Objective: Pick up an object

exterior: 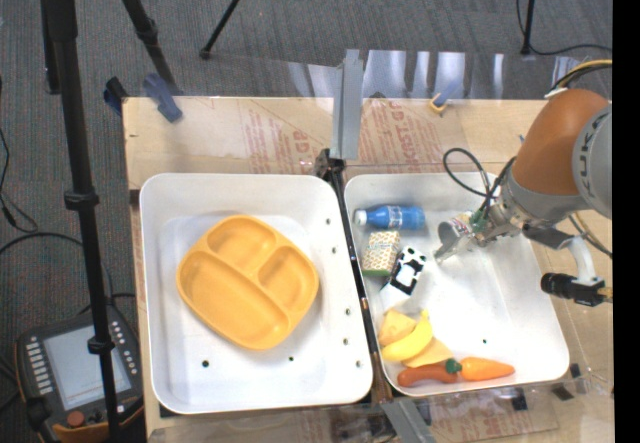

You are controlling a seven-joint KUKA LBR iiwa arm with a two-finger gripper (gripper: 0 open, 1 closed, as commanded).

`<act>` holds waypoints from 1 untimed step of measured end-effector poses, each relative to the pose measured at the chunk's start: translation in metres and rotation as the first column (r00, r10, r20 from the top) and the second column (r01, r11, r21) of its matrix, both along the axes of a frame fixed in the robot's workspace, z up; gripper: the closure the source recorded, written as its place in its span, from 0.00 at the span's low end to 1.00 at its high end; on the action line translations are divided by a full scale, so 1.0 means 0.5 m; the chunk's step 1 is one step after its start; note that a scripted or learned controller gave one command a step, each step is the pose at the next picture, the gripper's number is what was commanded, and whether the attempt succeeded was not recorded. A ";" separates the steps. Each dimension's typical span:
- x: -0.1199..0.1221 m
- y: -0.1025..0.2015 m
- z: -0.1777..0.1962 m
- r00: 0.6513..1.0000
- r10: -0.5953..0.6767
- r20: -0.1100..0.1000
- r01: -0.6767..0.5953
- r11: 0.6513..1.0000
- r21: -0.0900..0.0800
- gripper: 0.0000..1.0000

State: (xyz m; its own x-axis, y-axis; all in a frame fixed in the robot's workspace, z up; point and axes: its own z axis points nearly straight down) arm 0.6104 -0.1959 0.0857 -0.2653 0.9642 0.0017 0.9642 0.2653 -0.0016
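My gripper (446,247) hangs low over the middle of the right bin (510,306), pointing down and to the left. Just left of it lies a small black-and-white object (406,272). A tan patterned packet (381,252) lies beside that, against the bin's left wall. A blue bottle (390,217) lies on its side at the bin's back left. Yellow bananas (408,336) and an orange carrot (470,369) rest at the front left corner. I see nothing held under the gripper.
The left bin (170,201) holds a yellow divided plate (248,280). The grey arm with its orange band (560,146) reaches in over the right bin's far right side. A black cable (470,171) loops above the gripper. Tripod legs stand behind the bench.
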 end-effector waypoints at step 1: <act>0.060 0.127 -0.007 1.000 0.027 -0.015 -0.027 1.000 0.003 0.00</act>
